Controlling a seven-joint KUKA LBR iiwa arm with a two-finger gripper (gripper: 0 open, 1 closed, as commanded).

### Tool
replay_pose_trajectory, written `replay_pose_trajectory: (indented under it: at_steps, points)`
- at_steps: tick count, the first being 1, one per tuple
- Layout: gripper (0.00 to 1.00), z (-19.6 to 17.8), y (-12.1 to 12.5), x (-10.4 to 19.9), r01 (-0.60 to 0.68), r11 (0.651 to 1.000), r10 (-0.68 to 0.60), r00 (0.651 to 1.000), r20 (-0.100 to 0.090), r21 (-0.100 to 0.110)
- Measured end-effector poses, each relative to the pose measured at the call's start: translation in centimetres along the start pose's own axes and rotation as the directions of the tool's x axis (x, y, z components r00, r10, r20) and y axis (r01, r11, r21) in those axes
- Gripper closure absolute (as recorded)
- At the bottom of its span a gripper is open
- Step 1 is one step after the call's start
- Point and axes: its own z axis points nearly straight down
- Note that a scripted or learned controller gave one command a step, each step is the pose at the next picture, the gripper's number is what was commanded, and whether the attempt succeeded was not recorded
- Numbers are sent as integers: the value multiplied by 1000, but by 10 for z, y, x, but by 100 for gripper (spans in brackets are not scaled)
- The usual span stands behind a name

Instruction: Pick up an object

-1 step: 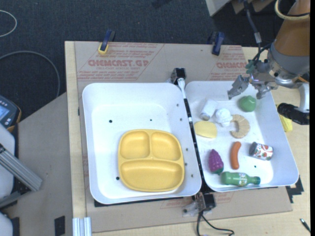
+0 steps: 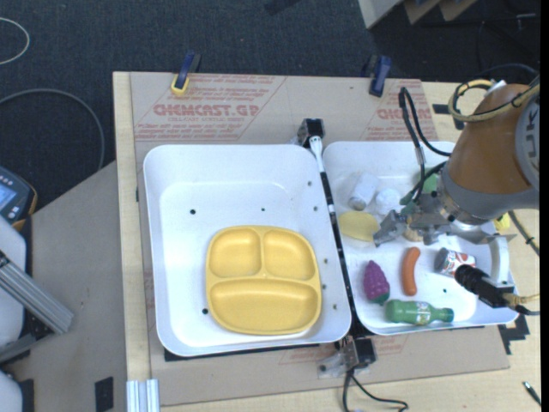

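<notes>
2 shallow white bins sat side by side on the bench. The left bin held a yellow divided tray with 3 compartments, lying flat toward the near side. The right bin held the loose objects: a pale yellow piece near the dividing wall, a white piece behind it, a purple grape bunch, an orange sausage just right of the grapes, and a green bottle lying on its side along the near wall. A small red and white item lay right of the sausage.

The arm reached in from the right over the right bin, its orange band above the wrist. The gripper hung low between the pale yellow piece and the sausage, beside both. Its dark fingers blurred together at this slant, so whether they were apart or together could not be told, and nothing showed clearly between them.
</notes>
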Motion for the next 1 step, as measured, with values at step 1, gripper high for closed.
replay_pose_trajectory:
  at_steps: [1]
  points:
    - [0,67,-37,-5,-2,1000,2,1000,3,-10]
